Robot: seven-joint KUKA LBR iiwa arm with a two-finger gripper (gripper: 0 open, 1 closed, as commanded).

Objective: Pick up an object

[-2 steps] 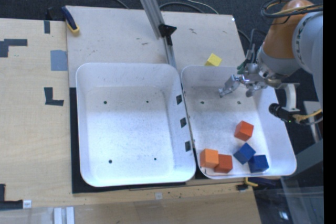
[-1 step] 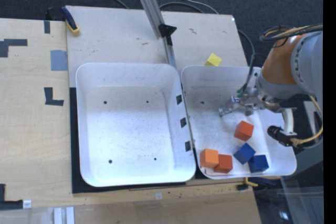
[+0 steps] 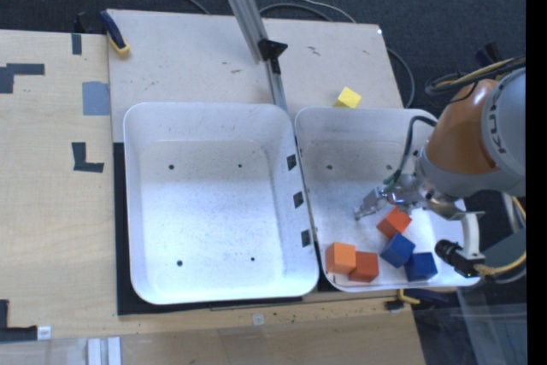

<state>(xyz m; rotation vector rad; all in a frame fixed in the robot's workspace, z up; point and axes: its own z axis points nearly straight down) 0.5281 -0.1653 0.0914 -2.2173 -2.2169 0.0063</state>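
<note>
Camera view: claw [image 3: 373, 205] low in the right bin [image 3: 342, 132] — whether released or clenched cannot be told. Just beside it lies an orange-red block [image 3: 394, 223]; blue blocks [image 3: 398, 250] and orange blocks [image 3: 343, 256] cluster near the bin's front wall.

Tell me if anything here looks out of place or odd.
One thing: a yellow block lies on the bench just behind the right bin, outside it, while the orange and blue blocks sit inside that bin near the gripper. Nothing looks spilled or damaged.
</note>
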